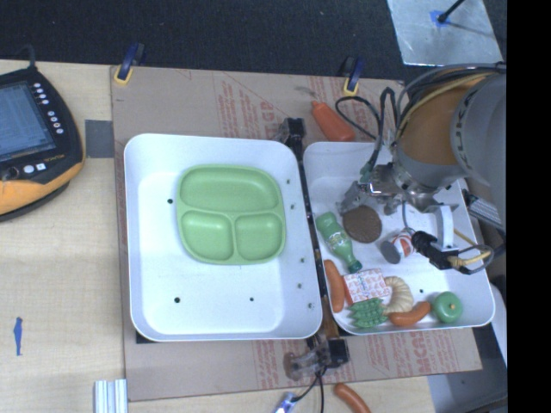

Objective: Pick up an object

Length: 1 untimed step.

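Objects crowd the right bin: a brown disc lies just below the gripper, close under the wrist, with nothing visibly held; whether the fingers are spread or closed cannot be told. Left of the disc rests a green bottle. Right of the disc sits a small red-and-white can. Below the disc lie an orange carrot, a printed packet, a sausage and a green apple. Farther left, the left bin carries a green divided plate.
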{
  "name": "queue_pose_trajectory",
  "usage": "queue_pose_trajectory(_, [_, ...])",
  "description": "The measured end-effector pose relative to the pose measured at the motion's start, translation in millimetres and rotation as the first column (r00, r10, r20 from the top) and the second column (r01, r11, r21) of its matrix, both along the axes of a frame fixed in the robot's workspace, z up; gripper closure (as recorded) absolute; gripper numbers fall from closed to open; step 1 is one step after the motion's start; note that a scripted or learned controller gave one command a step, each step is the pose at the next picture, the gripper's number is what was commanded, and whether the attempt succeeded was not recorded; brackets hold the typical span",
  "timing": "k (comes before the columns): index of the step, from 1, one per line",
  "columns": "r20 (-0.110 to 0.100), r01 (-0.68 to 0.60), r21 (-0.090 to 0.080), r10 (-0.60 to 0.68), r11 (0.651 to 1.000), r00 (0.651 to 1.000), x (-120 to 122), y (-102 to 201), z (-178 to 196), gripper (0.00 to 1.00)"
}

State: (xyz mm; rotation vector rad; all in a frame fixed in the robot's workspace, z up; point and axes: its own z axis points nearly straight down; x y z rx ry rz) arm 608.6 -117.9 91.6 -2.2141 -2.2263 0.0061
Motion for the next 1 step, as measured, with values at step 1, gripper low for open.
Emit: queue_pose_trajectory(1, [0.001,0.002,0.002,-0.002,1.000,1.000,47.6,-33.3,0.5,0.00])
